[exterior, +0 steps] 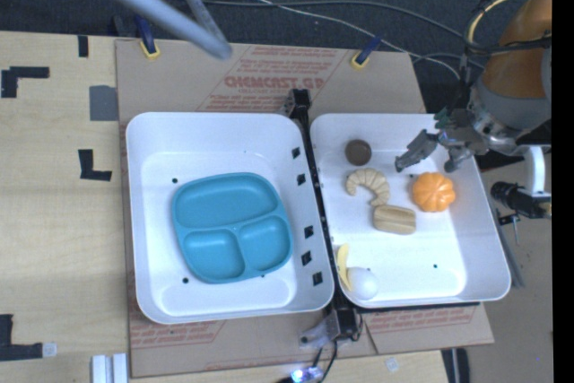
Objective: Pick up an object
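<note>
Gripper (pixel 432 152) open above orange (pixel 432 192), croissant (pixel 368 183) nearby.

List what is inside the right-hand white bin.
The right-hand white bin holds a brown ball, tan croissant, orange pumpkin-like fruit, beige block, white egg and a yellow banana, partly covered by the egg.

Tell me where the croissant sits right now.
The croissant lies in the right bin, toward its left half, just below the brown ball and just above-left of the tan block, with the orange to its right.
</note>
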Robot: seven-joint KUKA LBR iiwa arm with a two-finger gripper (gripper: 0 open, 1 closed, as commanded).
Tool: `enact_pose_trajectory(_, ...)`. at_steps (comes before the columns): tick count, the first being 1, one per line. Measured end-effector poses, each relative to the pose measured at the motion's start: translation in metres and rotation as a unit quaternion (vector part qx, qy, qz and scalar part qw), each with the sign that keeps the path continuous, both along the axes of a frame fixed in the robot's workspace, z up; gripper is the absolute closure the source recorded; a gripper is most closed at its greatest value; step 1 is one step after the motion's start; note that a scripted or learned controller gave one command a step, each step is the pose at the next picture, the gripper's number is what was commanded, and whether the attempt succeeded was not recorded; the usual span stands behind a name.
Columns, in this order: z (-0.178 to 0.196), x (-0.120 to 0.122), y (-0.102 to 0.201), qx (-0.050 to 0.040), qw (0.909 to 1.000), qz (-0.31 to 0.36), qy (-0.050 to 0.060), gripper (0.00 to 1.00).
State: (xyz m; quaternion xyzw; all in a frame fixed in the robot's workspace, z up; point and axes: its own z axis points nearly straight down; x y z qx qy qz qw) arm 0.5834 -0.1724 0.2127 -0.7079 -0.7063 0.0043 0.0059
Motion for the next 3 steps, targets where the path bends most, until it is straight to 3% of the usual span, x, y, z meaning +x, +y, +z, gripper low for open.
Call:
enact_pose_trajectory(1,0.007,0.003,0.0,-0.0013,1.0,0.002,-0.006,0.0)
enact_pose_trajectory(3,-0.115,0.0,0.014,-0.0006,1.0,0.002,-0.004,0.0)
